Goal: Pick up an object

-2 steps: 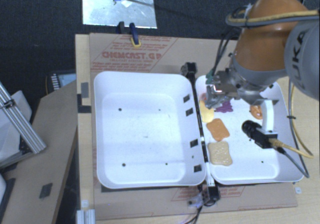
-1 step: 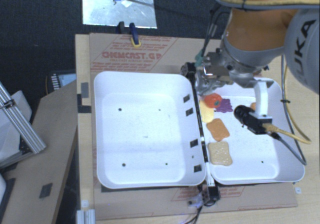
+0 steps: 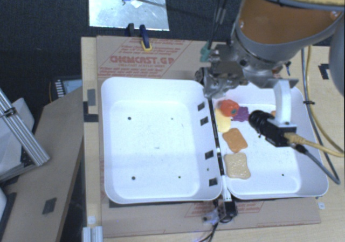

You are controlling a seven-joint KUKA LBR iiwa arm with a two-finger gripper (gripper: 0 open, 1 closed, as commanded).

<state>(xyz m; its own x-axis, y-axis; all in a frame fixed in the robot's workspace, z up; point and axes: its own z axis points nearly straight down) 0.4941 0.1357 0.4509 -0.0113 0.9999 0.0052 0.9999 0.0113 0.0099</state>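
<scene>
Gripper (image 3: 218, 92) low over right bin (image 3: 280, 184), near its 10 o'clock corner, by the divider. Jaws hidden under wrist, can't tell open/shut, nothing seen held. Objs clustered just at 4 o'clock of it: red-orange toy (image 3: 228, 106) touching purple piece (image 3: 241, 113), yellow piece (image 3: 223, 123), orange slab (image 3: 235, 139), tan slab (image 3: 237, 165) at 6 o'clock. Left bin (image 3: 151, 149) beside.

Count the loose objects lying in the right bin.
5 visible, along its left side: red piece, purple piece, yellow piece, orange slab, tan slab. The arm may hide more.
</scene>
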